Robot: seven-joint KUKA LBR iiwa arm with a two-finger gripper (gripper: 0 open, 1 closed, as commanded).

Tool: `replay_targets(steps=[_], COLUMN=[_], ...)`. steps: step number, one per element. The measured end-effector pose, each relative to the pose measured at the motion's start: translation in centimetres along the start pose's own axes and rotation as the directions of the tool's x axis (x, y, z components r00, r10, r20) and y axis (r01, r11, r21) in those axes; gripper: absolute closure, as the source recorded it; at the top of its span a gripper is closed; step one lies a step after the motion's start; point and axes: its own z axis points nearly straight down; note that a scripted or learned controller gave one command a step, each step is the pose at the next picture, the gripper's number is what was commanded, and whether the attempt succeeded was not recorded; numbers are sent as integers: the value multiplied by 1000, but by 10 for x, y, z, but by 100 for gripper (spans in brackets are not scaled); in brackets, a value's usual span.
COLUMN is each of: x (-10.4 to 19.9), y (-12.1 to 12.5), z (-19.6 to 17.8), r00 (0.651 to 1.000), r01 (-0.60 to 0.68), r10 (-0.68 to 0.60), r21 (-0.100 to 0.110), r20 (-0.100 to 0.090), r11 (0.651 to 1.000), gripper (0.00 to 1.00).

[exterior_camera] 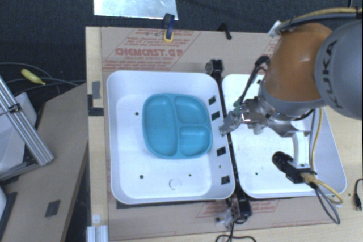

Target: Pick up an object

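We see one likely thing to pick: a blue divided plate, with three compartments, lying flat and right side up in the middle of the left bin. It sits well apart from the bin's walls, which we judge leaves room around it for an approach from above, though a shallow plate lying flat offers little to pinch except its raised rim.

The arm leans in from the right and hangs over the right bin, its orange band uppermost toward the camera. The hand reaches out from under the wrist toward the divider where the two bins meet — it lies over the inner edge of the right bin, near the plate's right rim but not touching it. From this slanted view we cannot tell whether the hand is spread or closed, and nothing shows in it.

We judge the pick not yet made: the plate rests wholly in its bin, undisturbed. The arm's place suggests it is positioned short of the plate, and a move further left over the divider would be needed to reach the rim. A cable trails from the wrist across the right bin; it appears clear of the plate.

The bench under the bins is covered by printed cardboard.
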Motion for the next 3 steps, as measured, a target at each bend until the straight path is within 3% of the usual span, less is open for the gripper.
replay_targets(steps=[1, 2, 3], x=[-6, 64, 55], y=[4, -21, -22], z=[-15, -167, -234], r00=[1000, 1000, 1000], r01=[-9, 2, -7], r10=[9, -2, 7], r21=[-11, -26, -18], r20=[3, -3, 2], r11=[1000, 1000, 1000], gripper=[100, 100, 100])
